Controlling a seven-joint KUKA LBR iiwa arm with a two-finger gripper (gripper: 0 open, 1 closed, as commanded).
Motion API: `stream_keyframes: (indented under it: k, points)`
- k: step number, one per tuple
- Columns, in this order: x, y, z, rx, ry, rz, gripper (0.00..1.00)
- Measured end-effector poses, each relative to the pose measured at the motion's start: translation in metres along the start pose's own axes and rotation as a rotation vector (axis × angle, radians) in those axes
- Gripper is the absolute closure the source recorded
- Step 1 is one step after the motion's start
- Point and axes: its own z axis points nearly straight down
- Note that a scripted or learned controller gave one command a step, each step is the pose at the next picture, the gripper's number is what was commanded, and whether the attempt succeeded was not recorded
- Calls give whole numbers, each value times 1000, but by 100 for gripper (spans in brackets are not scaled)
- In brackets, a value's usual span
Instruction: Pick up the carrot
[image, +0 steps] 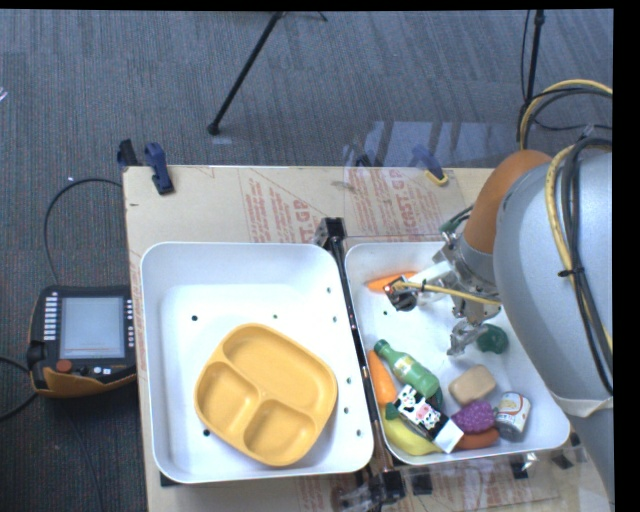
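Observation:
An orange carrot (381, 377) lies along the left wall of the right bin (545, 395), pressed against a green bottle (408, 367). Another orange tapered piece (384, 283) lies near the bin's far left corner; I cannot tell what it is. My gripper (464, 336) hangs over the middle of the right bin, to the right of and beyond the carrot, and apart from it. It is beside a dark green item (492, 340). Nothing shows in its grasp.
The near end of the right bin is crowded: a cow-patterned carton (418, 408), banana (408, 438), purple grapes (474, 415), tan bread (472, 384) and a can (512, 416). A yellow divided plate (265, 392) lies in the left bin (170, 300).

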Motion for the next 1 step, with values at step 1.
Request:
stream_keyframes:
  k: [1]
  points:
    - [16, -41, 0, 2, -2, 65, 0]
